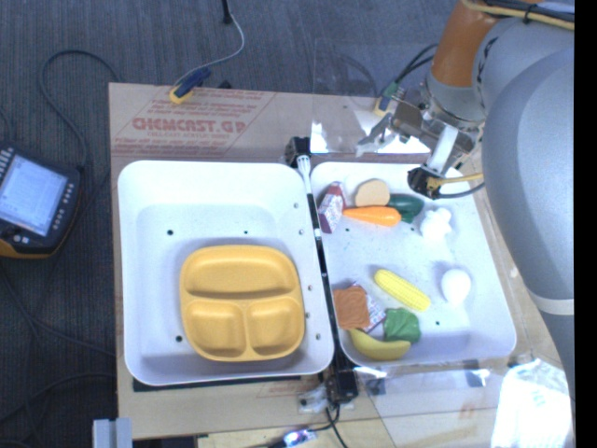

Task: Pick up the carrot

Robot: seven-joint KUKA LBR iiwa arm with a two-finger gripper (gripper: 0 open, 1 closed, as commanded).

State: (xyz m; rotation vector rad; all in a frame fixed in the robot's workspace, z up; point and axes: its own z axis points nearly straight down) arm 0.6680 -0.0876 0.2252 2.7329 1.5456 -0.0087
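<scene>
We are looking down on the two-finger gripper [392,127], which is hanging over the far rim of the right shallow white bin [485,339], at the end of the grey arm with its orange band [464,35]. We cannot tell whether the gripper is spread or pressed together, and we are seeing nothing in its grasp. The orange plastic carrot [371,216] is lying in the far part of that bin, stretched from left to right. It sits nearer to us than the gripper and apart from it. A tan round bread piece [371,192] is resting just beyond the carrot, between it and the gripper. A dark green toy vegetable [407,204] is touching the carrot's right end. A red-wrapped packet [331,206] is sitting just beside its left tip. In the left shallow white bin [149,189] a yellow compartment tray [242,301] is lying flat.
</scene>
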